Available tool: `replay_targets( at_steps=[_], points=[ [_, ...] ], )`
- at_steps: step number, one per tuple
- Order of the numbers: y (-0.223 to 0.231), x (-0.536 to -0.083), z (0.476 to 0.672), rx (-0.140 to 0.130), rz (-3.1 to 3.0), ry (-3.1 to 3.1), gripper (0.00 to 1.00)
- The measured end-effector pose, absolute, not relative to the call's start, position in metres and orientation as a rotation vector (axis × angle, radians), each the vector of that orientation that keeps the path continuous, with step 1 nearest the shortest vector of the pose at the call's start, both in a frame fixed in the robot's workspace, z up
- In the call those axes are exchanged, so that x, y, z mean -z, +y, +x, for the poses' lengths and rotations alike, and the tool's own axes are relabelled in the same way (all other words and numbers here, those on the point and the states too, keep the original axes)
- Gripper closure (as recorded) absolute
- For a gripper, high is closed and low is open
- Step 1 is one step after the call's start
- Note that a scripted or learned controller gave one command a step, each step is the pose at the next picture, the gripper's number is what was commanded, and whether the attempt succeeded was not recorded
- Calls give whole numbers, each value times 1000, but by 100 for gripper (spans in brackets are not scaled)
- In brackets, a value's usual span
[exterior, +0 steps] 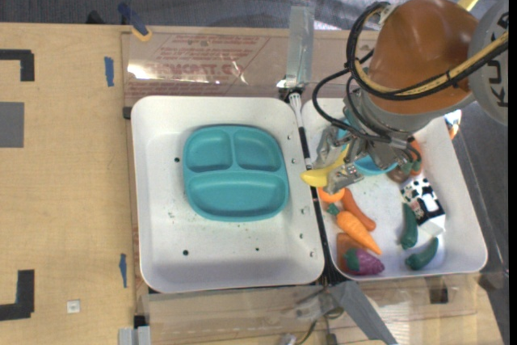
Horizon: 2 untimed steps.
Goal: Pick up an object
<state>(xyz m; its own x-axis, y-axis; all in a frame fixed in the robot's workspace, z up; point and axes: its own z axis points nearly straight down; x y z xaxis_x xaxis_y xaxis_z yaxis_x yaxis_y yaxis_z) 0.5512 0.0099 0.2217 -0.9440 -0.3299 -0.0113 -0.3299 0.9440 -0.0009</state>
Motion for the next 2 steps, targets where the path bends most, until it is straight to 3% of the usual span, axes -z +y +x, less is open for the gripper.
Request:
replay_targets(
  at_steps=[1, 2],
  points=[
    [11, -232, 553, -1, -522, 3079, 100],
    [54, -239, 571, -2, -658, 3062, 100]
  ],
)
